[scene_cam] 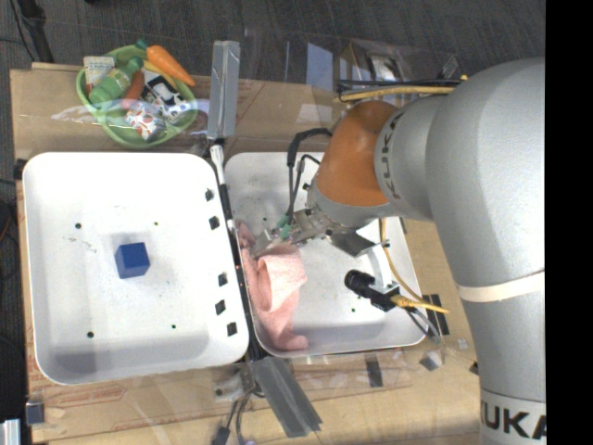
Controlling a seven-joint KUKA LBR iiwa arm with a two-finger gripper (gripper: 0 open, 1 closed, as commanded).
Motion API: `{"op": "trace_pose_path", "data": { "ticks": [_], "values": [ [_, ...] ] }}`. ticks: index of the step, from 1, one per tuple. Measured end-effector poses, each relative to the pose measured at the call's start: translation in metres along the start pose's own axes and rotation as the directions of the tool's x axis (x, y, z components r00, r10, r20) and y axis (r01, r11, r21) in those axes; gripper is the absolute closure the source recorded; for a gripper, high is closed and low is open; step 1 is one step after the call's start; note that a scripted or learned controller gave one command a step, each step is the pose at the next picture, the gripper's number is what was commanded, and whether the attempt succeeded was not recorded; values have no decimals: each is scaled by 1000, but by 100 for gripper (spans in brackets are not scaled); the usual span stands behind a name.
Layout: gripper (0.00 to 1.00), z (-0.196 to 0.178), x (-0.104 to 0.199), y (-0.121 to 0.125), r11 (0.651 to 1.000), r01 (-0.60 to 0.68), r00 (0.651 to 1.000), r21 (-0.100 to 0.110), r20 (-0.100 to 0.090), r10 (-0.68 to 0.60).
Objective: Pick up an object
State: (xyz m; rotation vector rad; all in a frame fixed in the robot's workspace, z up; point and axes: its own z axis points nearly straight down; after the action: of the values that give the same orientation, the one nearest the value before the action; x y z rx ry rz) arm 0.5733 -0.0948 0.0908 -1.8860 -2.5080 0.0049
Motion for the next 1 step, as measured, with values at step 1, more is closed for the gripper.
{"op": "trace_pose_path", "data": {
  "ticks": [1],
  "values": [
    [0,1,10,-57,1000,2,1000,-1,-1,-2]
  ]
}}
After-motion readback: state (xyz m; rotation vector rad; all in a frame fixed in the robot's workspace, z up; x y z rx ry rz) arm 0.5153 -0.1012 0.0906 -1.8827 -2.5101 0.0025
